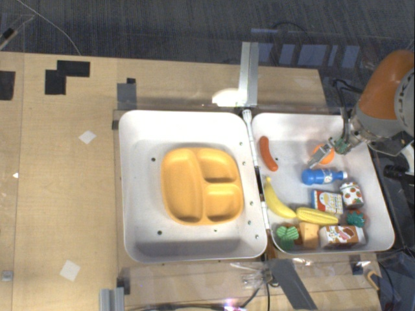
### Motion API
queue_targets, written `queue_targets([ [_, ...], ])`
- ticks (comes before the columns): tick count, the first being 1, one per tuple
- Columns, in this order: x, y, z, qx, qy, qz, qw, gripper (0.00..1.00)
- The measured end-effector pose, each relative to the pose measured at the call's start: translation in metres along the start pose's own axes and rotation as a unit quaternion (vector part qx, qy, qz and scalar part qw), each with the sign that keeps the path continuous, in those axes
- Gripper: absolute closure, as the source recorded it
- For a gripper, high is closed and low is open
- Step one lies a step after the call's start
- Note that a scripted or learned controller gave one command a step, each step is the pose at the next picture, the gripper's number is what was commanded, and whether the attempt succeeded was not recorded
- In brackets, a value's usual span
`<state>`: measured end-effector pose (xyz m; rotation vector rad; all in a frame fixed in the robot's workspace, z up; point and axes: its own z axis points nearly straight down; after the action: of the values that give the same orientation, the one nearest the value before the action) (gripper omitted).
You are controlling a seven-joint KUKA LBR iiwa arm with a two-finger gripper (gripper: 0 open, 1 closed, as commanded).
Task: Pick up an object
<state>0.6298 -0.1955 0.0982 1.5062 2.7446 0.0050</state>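
My gripper [338,145] hangs low over the back right part of the right bin [292,129], below the arm's orange band [382,89]. A small orange object [322,153] lies just left of the gripper's tip, touching or nearly touching it; I cannot tell whether it is held. A blue bottle [323,176] lies on its side just in front of it. Further left, a red sausage [268,154] rests near the bin's left wall.
The front of the right bin holds a banana [277,201], a corn cob [316,215], a broccoli piece [287,234] and several small cartons [328,201]. The left bin [139,154] holds a yellow divided plate [200,184].
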Motion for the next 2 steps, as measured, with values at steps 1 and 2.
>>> queue_targets([
  [1,-0.014,0.038,0.007,0.006,0.004,0.049,0.9988,0.00],
  [2,0.008,0.001,0.011,0.002,0.001,0.237,0.9715,0.00],
])
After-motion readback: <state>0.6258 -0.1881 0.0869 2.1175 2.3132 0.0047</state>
